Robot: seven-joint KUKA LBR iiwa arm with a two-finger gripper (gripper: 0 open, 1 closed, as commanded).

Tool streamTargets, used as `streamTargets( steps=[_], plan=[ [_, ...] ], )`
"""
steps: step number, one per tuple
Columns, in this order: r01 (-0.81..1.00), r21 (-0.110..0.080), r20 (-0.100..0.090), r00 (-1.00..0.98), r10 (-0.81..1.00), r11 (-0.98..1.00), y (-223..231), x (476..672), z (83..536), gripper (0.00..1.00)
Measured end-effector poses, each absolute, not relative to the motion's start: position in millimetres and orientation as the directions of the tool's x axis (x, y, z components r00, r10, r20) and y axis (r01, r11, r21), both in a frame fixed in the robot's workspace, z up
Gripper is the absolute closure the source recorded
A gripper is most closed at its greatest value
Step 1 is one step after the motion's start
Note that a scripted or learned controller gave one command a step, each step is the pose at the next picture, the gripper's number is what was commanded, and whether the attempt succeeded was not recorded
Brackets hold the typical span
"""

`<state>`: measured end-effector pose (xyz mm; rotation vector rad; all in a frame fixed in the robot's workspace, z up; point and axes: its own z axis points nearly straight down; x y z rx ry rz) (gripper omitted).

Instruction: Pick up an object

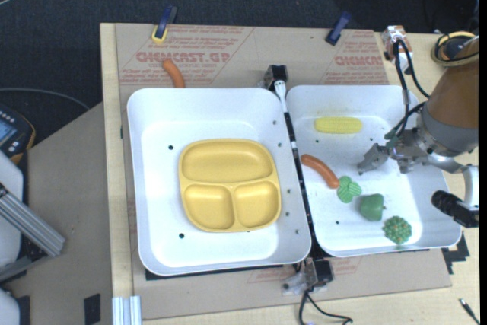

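With the gripper [374, 161] hung empty, jaws narrowly parted, just beside it the carrot [319, 170], judged light, stiff and slippery, is best gripped mid-length.

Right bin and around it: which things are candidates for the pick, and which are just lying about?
Pick candidates, in the right bin:
- corn cob
- orange sausage
- green leafy piece
- green pepper
- broccoli
The pincer hangs over this bin.

Lying about:
- yellow divided tray, left bin
- second sausage, on the board behind
- blue clamps
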<state>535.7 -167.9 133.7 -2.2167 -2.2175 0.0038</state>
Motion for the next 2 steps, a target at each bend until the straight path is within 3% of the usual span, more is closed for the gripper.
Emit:
streamTargets(
  steps=[1, 2],
  plan=[
    [1.000, -0.001, 0.002, 0.001, 1.000, -0.001, -167.4, 536.3, 83.2, 0.00],
    [1.000, 0.007, -0.001, 0.001, 1.000, -0.001, -167.7, 538.3, 97.6, 1.00]
  ],
)
